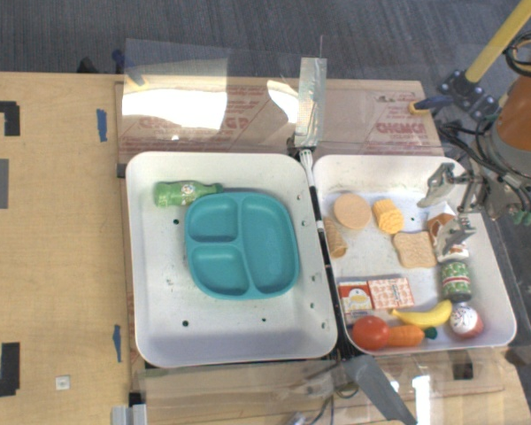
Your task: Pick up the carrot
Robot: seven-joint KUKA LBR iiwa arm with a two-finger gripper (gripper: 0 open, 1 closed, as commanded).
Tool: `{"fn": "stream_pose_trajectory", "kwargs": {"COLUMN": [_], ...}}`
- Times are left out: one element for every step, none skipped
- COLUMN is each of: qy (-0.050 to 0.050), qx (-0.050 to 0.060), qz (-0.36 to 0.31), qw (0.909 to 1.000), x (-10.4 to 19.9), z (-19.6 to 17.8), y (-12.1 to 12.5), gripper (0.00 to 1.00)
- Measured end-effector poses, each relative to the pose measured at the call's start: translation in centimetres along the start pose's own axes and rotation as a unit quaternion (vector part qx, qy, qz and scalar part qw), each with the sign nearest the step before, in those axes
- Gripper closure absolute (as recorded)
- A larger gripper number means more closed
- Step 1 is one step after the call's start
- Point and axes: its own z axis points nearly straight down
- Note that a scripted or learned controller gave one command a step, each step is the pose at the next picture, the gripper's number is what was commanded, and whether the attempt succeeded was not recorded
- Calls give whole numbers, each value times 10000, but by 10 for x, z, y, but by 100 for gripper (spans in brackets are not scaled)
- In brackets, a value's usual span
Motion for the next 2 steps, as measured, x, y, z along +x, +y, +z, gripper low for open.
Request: {"fn": "stream_pose_trajectory", "kwargs": {"qy": [-38, -22], "qx": [2, 2], "qz": [847, 286], "qw": [9964, 9996], "x": [-16, -67], "z": [101, 112], "y": [47, -4], "gripper": [0, 0]}}
